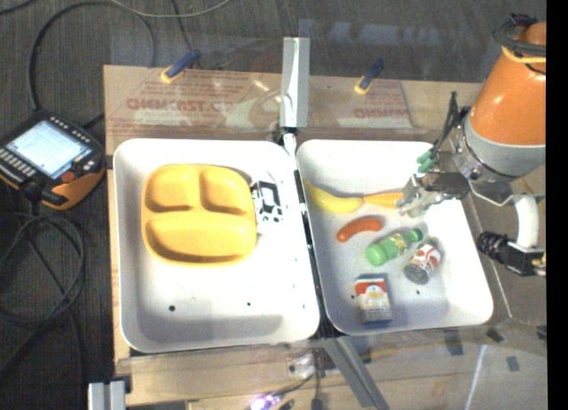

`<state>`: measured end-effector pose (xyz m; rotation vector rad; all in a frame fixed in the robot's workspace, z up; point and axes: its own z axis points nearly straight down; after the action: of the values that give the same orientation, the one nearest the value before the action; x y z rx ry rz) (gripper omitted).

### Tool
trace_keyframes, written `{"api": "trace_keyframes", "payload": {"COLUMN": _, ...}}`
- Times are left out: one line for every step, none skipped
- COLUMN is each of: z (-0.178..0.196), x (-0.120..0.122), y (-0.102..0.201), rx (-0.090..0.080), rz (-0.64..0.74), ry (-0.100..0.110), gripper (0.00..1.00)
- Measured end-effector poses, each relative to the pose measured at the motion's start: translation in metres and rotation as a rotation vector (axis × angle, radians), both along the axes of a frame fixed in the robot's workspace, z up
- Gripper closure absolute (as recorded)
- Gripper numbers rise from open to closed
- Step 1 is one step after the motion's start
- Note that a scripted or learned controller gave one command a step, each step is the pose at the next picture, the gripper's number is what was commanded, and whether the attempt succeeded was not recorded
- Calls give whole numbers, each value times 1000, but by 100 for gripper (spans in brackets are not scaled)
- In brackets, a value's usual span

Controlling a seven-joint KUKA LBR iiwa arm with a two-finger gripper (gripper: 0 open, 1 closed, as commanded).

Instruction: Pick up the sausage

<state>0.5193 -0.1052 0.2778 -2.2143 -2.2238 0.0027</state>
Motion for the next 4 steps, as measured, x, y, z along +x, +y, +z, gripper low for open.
{"api": "trace_keyframes", "payload": {"z": -108, "x": 74, "y": -4, "rx": -2, "rz": 7, "ry": -1, "gripper": 100}}
{"api": "trace_keyframes", "payload": {"z": -114, "x": 118, "y": -28, "rx": -1, "rz": 5, "ry": -3, "gripper": 100}}
{"api": "trace_keyframes", "payload": {"z": -144, "x": 149, "y": -7, "rx": -4, "rz": 195, "ry": -3, "gripper": 100}}
{"api": "trace_keyframes", "payload": {"z": -177, "x": 149, "y": -25, "rx": -5, "rz": 273, "ry": -3, "gripper": 100}}
